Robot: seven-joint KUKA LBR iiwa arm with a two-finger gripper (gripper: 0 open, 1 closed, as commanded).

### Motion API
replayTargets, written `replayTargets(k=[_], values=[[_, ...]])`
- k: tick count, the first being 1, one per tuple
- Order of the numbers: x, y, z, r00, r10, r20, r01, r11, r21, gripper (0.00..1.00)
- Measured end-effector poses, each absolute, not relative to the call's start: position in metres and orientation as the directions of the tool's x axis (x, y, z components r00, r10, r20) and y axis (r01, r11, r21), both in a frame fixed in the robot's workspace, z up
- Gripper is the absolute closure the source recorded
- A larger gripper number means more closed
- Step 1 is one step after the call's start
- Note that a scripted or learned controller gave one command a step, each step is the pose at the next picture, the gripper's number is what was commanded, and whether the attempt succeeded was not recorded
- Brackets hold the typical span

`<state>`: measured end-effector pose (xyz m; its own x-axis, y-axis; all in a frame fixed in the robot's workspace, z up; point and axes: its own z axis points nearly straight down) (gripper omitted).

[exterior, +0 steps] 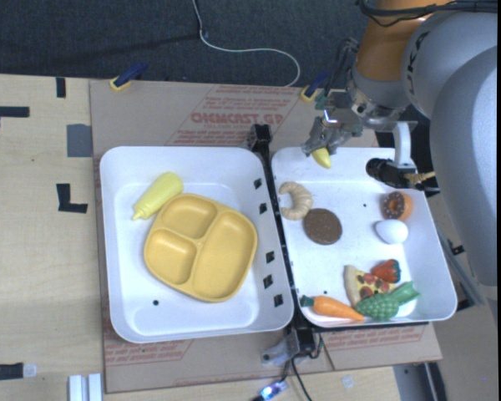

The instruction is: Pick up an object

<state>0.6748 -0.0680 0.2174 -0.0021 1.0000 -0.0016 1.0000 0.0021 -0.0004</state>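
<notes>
A small yellow piece [321, 157] sits between the fingers of the gripper [321, 150], hanging over the back edge of the right bin [417, 307]. It is short, tapered and tilted, its tip pointing down and right, above the croissant [296, 200].

- We see a wooden bench [33, 224] carrying a brown cardboard sheet [225, 115].
- On the cardboard we find two white bins touching side by side: left bin [121, 224], right bin [430, 249].
- Black tape marks [67, 197] dot the bench's left part.
</notes>
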Motion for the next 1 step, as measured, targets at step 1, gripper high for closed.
replayTargets(k=[1], values=[[0.6593, -0.0688, 0.2319, 0.000, 1.000, -0.001, 1.000, 0.000, -0.002, 1.00]])
